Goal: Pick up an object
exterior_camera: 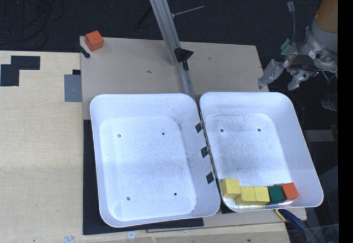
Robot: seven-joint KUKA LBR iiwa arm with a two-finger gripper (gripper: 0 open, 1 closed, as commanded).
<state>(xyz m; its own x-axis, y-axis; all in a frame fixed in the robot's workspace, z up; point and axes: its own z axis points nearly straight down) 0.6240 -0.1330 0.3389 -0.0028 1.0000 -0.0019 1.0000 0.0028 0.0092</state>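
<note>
Down on the counter (44, 142) two shallow white bins sit side by side, their inner rims touching and joined by small dark clips along the seam. Nothing rests in the left bin (99, 106); its floor shows a few small dark holes and a faint grey speckling. All the loose objects are in the right bin (300, 126), gathered in a row along its near edge: a yellow block (231, 186) at the left end of the row, two more yellow blocks (255, 195) pressed together just beside it, then a green block (275, 194), and at the right end an orange block (289, 190) touching the green one. The rest of that bin's floor is bare. The gripper (281, 75) hangs beyond the far right corner of the right bin, outside its rim and well apart from the row of blocks, with the grey wrist and orange band rising toward the upper right. Its fingers (268, 74) stand spread apart, released, with nothing between them. On the far side of the counter, near the left corner of the brown board, an orange cube (94, 40) sits alone beside a small dark piece. A slanted metal rail (165, 26) runs from the top of the view down to the seam between the bins.
</note>
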